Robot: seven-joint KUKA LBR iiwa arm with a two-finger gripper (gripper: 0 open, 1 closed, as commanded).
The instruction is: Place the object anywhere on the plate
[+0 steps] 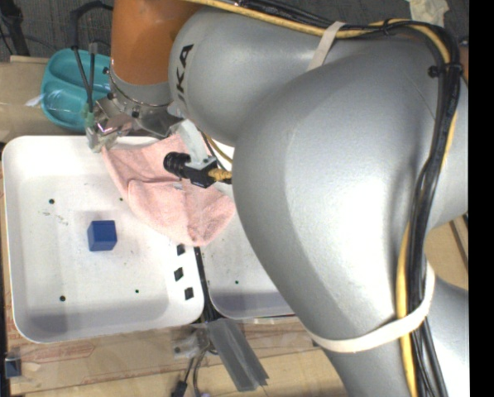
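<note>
A: Where's the blue cube (102,235)?

B: On the floor of the left bin (31,304), left of its middle, clear of the walls and sitting alone.

A: And the gripper (104,127)?

B: At that bin's far edge, under the orange band (143,35). A pink cloth (176,197) hangs from it and drapes down toward the seam with the right bin (247,300). Whether it is pinching the cloth I cannot tell.

A: Anything else?

B: A teal plastic item (64,89) lies on the bench beyond the left bin's far-left corner. The grey arm (338,180) covers most of the right bin.
</note>
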